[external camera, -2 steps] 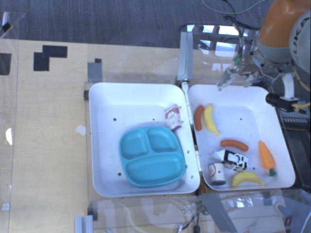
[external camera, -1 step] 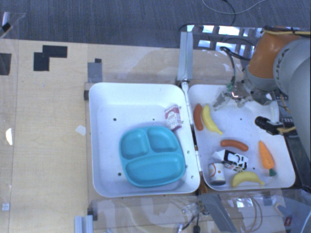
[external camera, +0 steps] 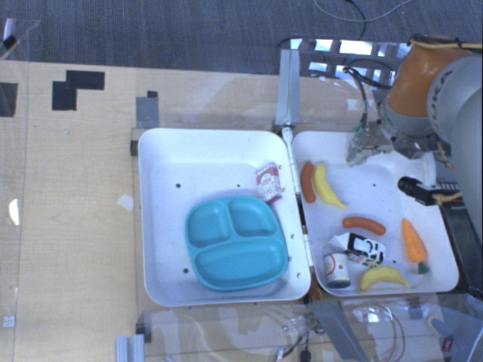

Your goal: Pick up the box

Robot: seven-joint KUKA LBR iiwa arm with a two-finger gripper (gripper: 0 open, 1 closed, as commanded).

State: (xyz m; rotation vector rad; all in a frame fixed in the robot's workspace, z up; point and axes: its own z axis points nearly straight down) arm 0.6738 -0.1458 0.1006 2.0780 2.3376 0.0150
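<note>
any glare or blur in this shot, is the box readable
Camera view: soft, even light; a faint shadow lies under the blue tray in the left bin. Bright glare on the metal frame behind the right bin. The box is small and its print too blurred to read. The gripper looks slightly soft.

Robotics lab test cell. Evidence: industrial arm (external camera: 445, 89) w/ orange band over a pale wood bench (external camera: 68, 202); two white bins (external camera: 151, 202) in metal brackets; black marker patches (external camera: 75, 87); loose cable (external camera: 355, 6) on grey carpet (external camera: 151, 21); toy food props.
</note>
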